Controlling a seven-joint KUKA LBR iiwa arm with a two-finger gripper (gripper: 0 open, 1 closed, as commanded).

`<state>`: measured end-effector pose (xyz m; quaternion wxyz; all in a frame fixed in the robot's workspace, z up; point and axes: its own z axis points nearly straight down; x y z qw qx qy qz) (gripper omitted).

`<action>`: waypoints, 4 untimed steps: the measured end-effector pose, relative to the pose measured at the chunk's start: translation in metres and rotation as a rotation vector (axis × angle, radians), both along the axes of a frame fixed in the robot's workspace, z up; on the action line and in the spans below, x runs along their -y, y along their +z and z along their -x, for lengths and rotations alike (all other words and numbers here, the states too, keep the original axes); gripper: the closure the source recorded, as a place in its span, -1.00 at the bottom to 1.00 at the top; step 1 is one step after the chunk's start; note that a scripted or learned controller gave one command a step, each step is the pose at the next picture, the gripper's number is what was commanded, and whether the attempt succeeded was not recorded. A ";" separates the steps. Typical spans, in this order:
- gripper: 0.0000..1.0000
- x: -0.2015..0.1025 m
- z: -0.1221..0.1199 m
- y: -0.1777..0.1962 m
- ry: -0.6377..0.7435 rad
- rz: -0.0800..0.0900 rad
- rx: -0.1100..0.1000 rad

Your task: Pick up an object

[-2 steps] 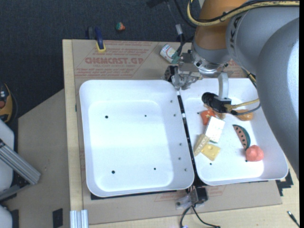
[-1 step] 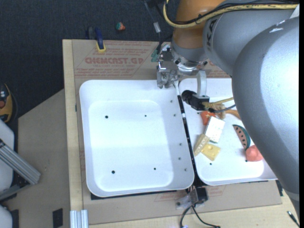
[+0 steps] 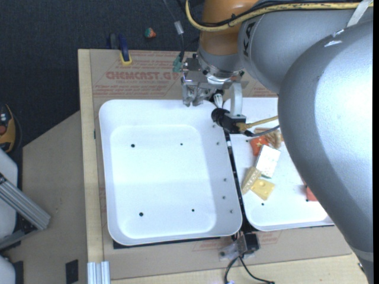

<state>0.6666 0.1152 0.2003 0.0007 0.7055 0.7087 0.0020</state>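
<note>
At the far rim of the left bin, close to its right corner, the gripper hangs below the orange band of the arm. Nothing shows in its grasp, and from this slant I cannot tell whether it is open or closed. The left bin's white floor shows four small dark dots.

The things to pick lie well apart from the gripper, in the right bin, clustered near its left wall. A white block sits in the middle of the cluster. Just far of it are a red-orange piece and a tan, rough-looking lump, perhaps touching each other. Just near of the block lie two yellow pieces, side by side. A small red thing peeks out at the arm's edge, mostly hidden.

Both bins rest on a cardboard sheet printed in red letters. A blue and yellow clamp grips its far edge.
</note>
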 end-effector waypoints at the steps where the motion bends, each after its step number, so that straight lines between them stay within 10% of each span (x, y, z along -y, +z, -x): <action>1: 1.00 -0.050 0.000 0.021 0.001 -0.001 0.001; 4: 1.00 -0.048 -0.001 0.052 0.000 0.001 0.006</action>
